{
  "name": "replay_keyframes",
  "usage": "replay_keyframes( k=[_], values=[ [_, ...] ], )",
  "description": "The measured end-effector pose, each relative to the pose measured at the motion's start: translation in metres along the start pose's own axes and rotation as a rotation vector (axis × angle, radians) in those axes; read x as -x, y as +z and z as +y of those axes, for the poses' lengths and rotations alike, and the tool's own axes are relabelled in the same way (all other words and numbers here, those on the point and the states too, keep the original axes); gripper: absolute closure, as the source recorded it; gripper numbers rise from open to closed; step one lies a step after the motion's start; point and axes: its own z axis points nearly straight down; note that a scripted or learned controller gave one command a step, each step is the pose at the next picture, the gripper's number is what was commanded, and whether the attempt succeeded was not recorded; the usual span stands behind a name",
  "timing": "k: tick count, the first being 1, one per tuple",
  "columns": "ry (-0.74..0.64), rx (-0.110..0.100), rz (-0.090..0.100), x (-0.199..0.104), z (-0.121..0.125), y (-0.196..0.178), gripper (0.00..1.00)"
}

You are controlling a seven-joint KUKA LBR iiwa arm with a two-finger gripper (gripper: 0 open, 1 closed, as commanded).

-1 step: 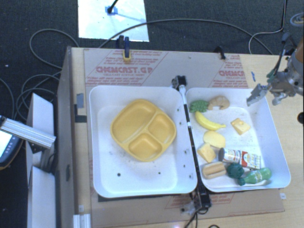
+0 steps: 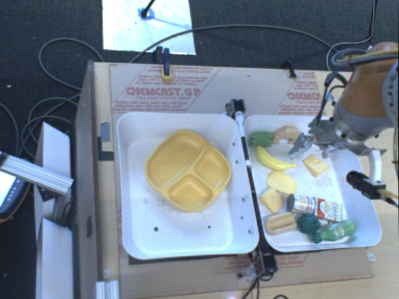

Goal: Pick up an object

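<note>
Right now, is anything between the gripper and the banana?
Nothing visible. The gripper hangs over the right bin just up and right of the banana; only bare bin floor separates them. The croissant lies alongside, above that path.

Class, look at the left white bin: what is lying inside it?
Inside the left bin lies one yellow divided plate with three compartments, nothing in them. The bin floor beneath the plate is covered, so anything under it cannot be seen.
</note>
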Motion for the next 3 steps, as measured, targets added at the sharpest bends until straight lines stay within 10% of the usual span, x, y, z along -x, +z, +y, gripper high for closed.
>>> replay_keyframes(
  k=[1, 2, 3],
  values=[
    [0.0, 0.0, 0.0, -0.041, 0.017, 0.083, 0.0],
    [-0.001, 0.002, -0.001, -0.04, 0.019, 0.07, 1.0],
    [0.003, 0.002, -0.002, -0.014, -0.013, 0.016, 1.0]
  ],
)
